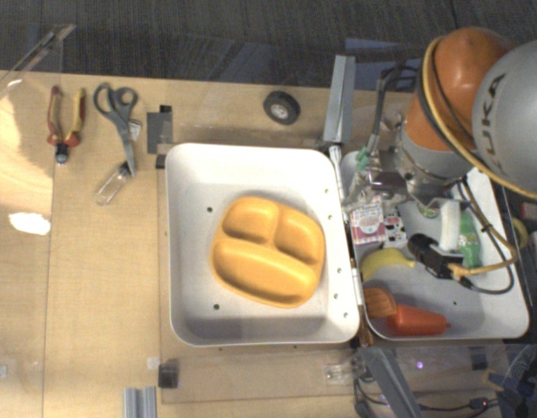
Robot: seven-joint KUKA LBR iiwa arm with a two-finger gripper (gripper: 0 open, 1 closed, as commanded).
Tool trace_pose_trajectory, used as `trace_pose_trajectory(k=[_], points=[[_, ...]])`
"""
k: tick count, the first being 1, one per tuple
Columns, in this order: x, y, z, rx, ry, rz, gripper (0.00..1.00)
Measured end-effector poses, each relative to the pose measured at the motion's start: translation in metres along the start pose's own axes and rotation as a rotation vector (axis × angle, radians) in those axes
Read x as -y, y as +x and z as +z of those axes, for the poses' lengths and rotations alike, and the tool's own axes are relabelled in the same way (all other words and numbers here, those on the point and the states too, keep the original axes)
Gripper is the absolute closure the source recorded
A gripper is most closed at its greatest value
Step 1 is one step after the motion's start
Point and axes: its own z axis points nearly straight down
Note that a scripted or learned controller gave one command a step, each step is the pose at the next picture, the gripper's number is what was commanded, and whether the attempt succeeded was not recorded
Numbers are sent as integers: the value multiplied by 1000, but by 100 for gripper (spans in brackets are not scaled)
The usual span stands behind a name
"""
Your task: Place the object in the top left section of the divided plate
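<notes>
My arm (477,85) looms over the right bin (503,320); I cannot tell my gripper's (372,212) state. The yellow divided plate (268,251) sits in the left bin (190,233), a banana (385,261) just below my gripper.

A rounded grey housing (512,111) is seen on the arm, marked with dark capital letters of the maker's name along its curved side. Beside it an orange dome-shaped band (459,68) is seen, edged by a thin yellow cable and a dark cable that are looped around its rim. Below the band the wrist is made up of grey and dark metal parts, from which a black cable is led upward, while yellow and black cables are trailed toward a black connector lower down.
</notes>
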Motion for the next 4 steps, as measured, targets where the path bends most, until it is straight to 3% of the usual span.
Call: trace_pose_trajectory(k=[1, 2, 3, 4], points=[[-52, 55, 18, 0, 2, -67, 100], [-34, 118, 68, -1, 4, -96, 100], [-30, 106, 123, 0, 5, 87, 100], [-30, 106, 123, 0, 5, 87, 0]])
